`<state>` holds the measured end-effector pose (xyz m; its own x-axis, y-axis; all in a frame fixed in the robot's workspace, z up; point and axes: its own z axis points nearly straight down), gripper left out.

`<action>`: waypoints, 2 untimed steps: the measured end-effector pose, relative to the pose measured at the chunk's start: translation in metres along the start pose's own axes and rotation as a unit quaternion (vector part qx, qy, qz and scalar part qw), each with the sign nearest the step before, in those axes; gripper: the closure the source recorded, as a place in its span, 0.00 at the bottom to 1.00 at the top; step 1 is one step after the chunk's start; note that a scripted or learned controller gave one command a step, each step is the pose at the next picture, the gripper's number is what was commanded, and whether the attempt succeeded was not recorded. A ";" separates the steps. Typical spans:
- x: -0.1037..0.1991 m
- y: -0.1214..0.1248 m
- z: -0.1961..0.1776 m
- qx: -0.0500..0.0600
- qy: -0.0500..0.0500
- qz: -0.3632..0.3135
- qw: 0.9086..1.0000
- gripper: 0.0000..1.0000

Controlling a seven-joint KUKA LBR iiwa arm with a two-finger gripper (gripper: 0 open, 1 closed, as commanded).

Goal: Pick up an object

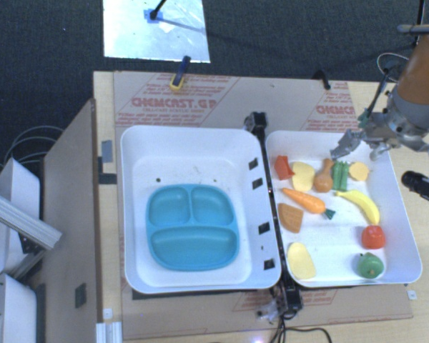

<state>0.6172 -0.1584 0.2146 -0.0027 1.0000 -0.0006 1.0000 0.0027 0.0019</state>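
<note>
From my console I see the gripper [359, 145] hanging over the far end of the right bin [407, 243], just above the toy food; its two fingers look spread apart with nothing between them. I take the banana [362, 205] as my landmark. Just beyond the banana, toward the gripper, lie a small yellow piece [358, 171], a green piece [340, 176] and a tan piece [324, 176], packed close together. Left of the banana the carrot [305, 200] lies slantwise, with a pale yellow piece [302, 176] and a red-orange piece [282, 166] past it. Nearer to me than the banana sit the red tomato [372, 236] and the green pepper [369, 265]. Left of the banana and closer to me lie an orange-brown wedge [290, 218] and a pale yellow slice [301, 260]. Far left of the banana, the left bin [139, 148] holds a blue divided plate [192, 227].
</note>
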 end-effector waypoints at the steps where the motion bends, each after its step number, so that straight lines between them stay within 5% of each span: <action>1: -0.027 -0.025 0.137 0.003 0.000 0.002 1.000 0.00; 2: -0.034 0.033 0.128 -0.003 -0.001 -0.001 1.000 0.00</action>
<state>0.6504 -0.1920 0.0863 -0.0054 1.0000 -0.0025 1.0000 0.0054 0.0084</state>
